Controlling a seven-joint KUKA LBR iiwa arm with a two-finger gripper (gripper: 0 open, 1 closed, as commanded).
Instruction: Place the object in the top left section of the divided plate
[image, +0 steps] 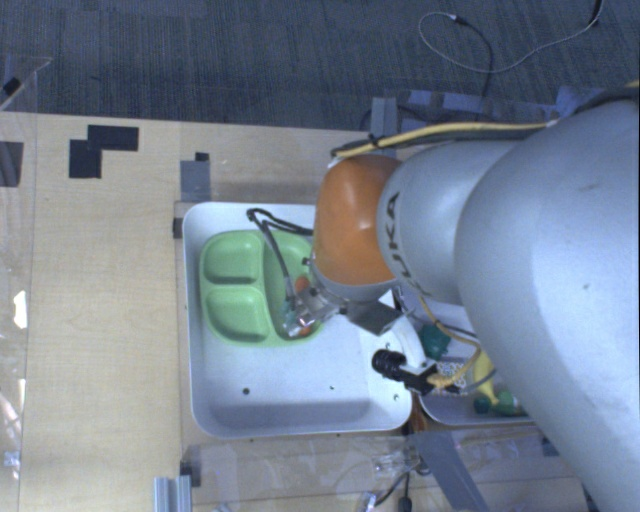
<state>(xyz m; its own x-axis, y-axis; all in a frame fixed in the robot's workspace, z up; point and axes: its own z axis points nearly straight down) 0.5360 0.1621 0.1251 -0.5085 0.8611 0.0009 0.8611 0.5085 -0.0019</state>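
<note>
As I hung over the green divided plate (left bin), my gripper aimed to deposit; jaw state indeterminable.

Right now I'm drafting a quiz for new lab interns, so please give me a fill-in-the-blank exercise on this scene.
1. The divided plate is coloured ____.
2. The plate lies in the ____ of the two white bins.
3. The band above the arm's wrist is coloured ____.
4. The gripper is over the plate's ____ edge.

Missing words: green; left; orange; right
</note>
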